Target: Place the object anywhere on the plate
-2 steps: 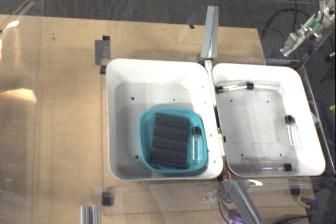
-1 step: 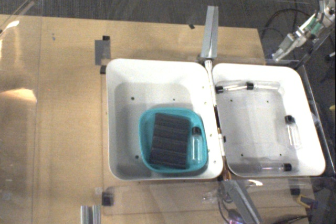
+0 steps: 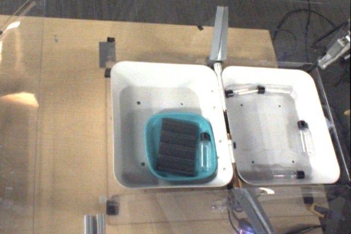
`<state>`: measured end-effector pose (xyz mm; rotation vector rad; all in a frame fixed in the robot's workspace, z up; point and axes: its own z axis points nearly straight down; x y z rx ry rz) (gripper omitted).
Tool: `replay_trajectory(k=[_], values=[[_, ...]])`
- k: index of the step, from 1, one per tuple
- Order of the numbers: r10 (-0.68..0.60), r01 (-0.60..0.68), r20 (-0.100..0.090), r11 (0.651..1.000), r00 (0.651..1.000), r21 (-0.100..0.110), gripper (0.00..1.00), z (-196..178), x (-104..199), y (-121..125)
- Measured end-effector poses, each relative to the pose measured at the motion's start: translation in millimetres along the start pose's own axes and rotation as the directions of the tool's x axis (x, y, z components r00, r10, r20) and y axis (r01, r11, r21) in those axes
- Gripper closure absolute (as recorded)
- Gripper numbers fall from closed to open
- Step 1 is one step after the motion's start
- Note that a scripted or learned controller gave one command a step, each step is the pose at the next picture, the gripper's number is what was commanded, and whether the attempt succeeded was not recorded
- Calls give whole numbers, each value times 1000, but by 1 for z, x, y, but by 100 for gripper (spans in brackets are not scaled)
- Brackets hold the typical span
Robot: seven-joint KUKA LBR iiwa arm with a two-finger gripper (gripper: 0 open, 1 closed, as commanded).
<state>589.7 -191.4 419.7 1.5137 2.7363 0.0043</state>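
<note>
Nearest the camera: a metal fitting [image 3: 249,211] at the bench's [image 3: 66,145] front edge, just below the seam between the two bins.

Gripper [image 3: 335,52]: pale grey, at the far right, outside the right bin's [image 3: 269,69] back-right corner and above the floor, not over either bin. Can't tell whether it's open or closed; too small and partly cut off. Nothing seen in it.

Right bin, nearest the gripper: three clear tubes w/ black caps.
- Back tube [image 3: 258,90] lies along the back wall, near the back-left corner.
- Right tube [image 3: 303,137] lies along the right wall, about midway.
- Front tube [image 3: 285,175] lies along the front wall, hard to make out.

Left bin [image 3: 126,134]: touches the right bin along the seam. A teal plate [image 3: 151,145] sits in its front-right part, close to the front wall.

On the plate:
- A dark grey ridged block [image 3: 176,146] lies flat, covering the middle and left.
- A clear plate tube [image 3: 204,150] w/ black cap at its back end lies just beside the block's right side, inside the plate's right rim.

Farther out: a grey metal bar [image 3: 219,35] runs back from the seam to the bench's back edge. A small dark bracket [image 3: 108,52] sits off the left bin's back-left corner.
</note>
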Motion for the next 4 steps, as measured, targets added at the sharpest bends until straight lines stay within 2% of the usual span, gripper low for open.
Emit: replay_trajectory(k=[1,2,3,4], values=[[115,-115,-1,993,993,2,0,-19,12,-46],[252,-252,-2,968,968,4,0,-19,41,-94],[245,-245,6,970,970,-5,100,-32,40,-91],[245,-245,6,970,970,-5,0,-32,40,-91]])
